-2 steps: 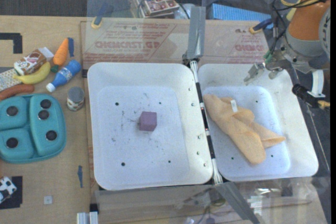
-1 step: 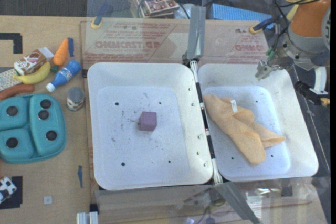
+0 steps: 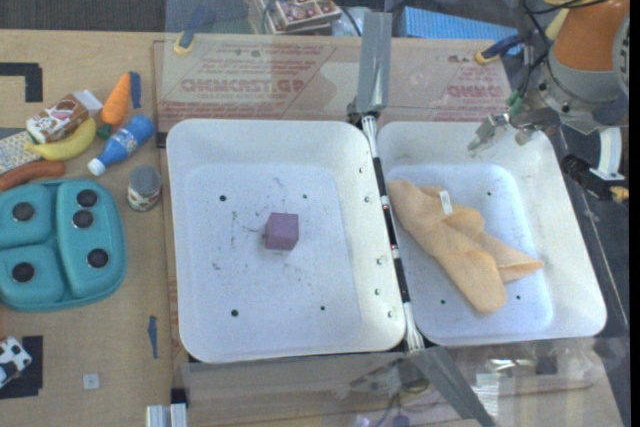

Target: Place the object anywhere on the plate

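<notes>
While nothing is held by the gripper (image 3: 493, 131), whose fingers appear parted, the purple cube (image 3: 281, 231) lies ungrasped, well away in the far bin (image 3: 190, 155).

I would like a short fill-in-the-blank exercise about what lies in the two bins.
1. The purple cube lies in the ____ bin.
2. The cloth in the right bin is ____ in colour.
3. The gripper hangs over the right bin's ____ edge.

Missing words: left; orange; far
</notes>
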You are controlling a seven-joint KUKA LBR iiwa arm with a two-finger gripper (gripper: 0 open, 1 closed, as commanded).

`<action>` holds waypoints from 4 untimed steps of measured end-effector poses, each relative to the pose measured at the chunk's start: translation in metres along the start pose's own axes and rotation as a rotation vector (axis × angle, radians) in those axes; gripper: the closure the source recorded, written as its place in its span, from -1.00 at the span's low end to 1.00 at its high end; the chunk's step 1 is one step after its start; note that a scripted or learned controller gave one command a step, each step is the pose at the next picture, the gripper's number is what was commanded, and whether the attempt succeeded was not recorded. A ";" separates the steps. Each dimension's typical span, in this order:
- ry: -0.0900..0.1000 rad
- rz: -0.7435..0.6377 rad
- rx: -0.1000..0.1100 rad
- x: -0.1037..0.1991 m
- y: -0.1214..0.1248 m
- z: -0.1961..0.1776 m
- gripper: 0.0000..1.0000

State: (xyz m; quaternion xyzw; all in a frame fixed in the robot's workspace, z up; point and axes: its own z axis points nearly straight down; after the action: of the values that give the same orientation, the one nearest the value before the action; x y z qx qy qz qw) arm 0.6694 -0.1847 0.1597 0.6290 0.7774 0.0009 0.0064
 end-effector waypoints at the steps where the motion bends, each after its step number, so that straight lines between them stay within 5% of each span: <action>1: -0.005 -0.001 -0.006 -0.001 0.001 -0.012 1.00; 2: 0.004 -0.193 0.003 -0.037 -0.009 -0.009 1.00; 3: 0.004 -0.193 0.003 -0.037 -0.009 -0.009 -1.00; 4: -0.002 -0.195 -0.003 -0.038 -0.007 -0.021 1.00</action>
State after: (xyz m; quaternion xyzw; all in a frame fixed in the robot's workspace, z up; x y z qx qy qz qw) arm 0.6701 -0.2227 0.1812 0.5505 0.8348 0.0010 0.0081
